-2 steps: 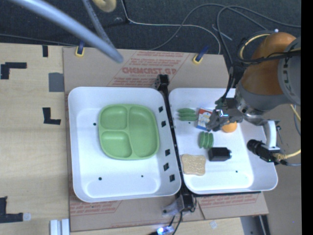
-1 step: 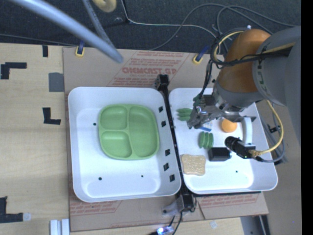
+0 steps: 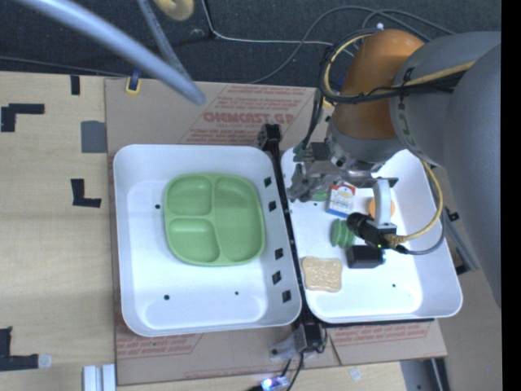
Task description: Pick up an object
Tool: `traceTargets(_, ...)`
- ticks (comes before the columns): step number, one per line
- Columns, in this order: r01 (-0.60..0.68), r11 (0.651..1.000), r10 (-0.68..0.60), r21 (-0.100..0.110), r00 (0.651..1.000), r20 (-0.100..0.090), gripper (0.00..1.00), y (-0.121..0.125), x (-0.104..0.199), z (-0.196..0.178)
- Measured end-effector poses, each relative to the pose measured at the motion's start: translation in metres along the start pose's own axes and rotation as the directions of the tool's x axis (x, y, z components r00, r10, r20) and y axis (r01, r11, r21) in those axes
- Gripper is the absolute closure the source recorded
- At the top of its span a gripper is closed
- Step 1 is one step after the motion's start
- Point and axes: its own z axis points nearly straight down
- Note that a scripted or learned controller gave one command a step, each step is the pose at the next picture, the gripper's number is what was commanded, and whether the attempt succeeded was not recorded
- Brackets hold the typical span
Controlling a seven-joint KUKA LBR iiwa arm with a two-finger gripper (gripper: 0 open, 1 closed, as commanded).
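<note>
Toast-like, a flat tan slice of play bread (image 3: pixel 322 274) lay nearest the camera, in the right shallow white bin (image 3: pixel 423 300), well below the pincer (image 3: pixel 313 179). Whether the pincer was spread or pressed together could not be told. A small white carton (image 3: pixel 342 197) lay just to its right, a green piece (image 3: pixel 339 233) below. The approach was judged in hand; descent over one object was called for next

The arm (image 3: pixel 407 88) hides the right bin's (image 3: pixel 423 300) far wall and part of a small carton (image 3: pixel 342 198) and an orange thing (image 3: pixel 383 204), while its gripper's (image 3: pixel 313 177) fingers cannot be made out.
</note>
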Motion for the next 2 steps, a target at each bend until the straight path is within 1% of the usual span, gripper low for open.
traceTargets(1, 0.000, 1.000, 0.000, 0.001, 1.000, 0.000, 1.00, 0.026, 0.048, 0.001)
traceTargets(2, -0.001, 1.000, 0.001, 0.002, 1.000, 0.001, 1.00, 0.036, 0.091, 0.004)
